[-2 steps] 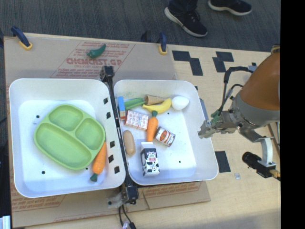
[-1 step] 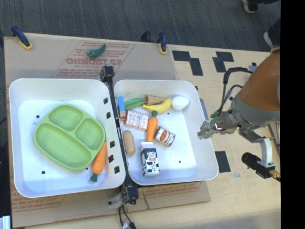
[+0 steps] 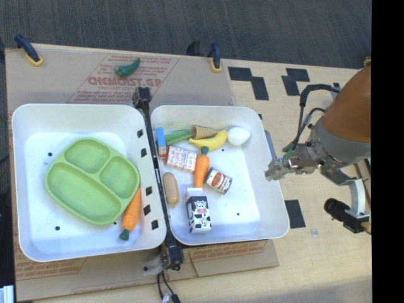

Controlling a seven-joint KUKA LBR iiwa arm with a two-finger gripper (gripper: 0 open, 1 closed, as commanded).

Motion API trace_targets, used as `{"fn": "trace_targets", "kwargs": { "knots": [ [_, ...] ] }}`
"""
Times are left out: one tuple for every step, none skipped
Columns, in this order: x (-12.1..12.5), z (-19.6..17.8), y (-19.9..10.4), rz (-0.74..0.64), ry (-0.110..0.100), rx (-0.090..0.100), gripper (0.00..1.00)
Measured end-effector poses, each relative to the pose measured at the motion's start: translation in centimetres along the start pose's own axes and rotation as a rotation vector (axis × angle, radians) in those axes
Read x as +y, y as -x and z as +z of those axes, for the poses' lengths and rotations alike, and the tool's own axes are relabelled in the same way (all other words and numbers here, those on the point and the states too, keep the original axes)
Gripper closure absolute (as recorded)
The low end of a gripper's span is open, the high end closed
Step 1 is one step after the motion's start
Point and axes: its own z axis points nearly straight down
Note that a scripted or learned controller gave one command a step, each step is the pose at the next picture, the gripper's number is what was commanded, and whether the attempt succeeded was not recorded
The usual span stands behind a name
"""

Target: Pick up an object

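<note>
Tool [image 3: 276,169] beside right bin [image 3: 273,197] rim, nothing held.

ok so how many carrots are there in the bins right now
2. One carrot lies in the left bin, against the lower right edge of the green plate. The other carrot is in the right bin, among the toy foods, just below the banana.

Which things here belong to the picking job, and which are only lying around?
For the job:
gripper
right bin
banana
white egg
carrot
small can
milk carton

Lying about:
green divided plate
second carrot
yellow clamp
</note>
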Motion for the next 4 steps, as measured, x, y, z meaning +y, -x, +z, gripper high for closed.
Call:
{"fn": "trace_targets", "kwargs": {
  "knots": [
    [-0.06, 0.79, -0.05, 0.000, -0.004, 0.001, 1.00],
    [-0.10, 1.68, -0.08, -0.001, -0.006, 0.002, 1.00],
    [-0.03, 0.70, -0.02, 0.000, -0.001, 0.000, 1.00],
    [-0.03, 0.71, -0.02, 0.000, -0.001, 0.000, 1.00]
  ]
}}
